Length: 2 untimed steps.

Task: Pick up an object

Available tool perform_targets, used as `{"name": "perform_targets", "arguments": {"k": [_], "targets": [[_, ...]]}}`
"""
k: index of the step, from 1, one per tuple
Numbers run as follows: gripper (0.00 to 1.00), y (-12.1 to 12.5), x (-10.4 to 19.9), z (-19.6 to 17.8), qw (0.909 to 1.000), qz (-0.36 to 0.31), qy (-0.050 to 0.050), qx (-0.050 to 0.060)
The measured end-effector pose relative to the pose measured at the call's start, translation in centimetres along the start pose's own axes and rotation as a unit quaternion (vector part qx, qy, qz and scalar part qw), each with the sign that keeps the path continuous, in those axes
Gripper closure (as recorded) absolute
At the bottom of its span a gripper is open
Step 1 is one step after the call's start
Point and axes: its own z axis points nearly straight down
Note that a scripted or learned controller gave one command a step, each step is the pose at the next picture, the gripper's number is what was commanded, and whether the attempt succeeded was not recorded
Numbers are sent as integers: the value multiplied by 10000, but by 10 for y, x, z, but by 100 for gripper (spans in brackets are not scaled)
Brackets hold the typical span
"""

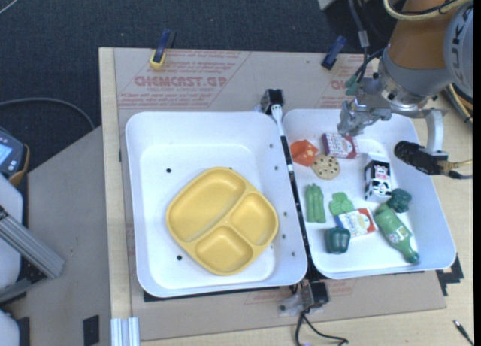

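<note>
cardboard printed "chemcast gp" in red covers the bench (188, 81) under two white bins. left bin (143, 186) carries a yellow divided plate (222, 220). right bin (436, 209) carries toy foods: a cookie (326, 165), a cow-marked carton (378, 179), a green bottle (396, 233). the hand (352, 128) hangs over a red-striped packet (338, 145); whether it grips cannot be told.

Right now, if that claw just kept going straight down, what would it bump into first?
Probably the small red-and-white packet. The gripper points down into the right bin, and its tips sit just over that packet, with the cookie a little beyond. Depth is hard to judge from this slanted view.
</note>
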Motion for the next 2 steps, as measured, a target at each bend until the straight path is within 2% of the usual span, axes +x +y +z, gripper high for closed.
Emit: {"name": "perform_targets", "arguments": {"k": [1,2], "targets": [[100,-33,8,-4,10000,6,0,-1],[100,-36,14,15,10000,1,-1,1]]}}
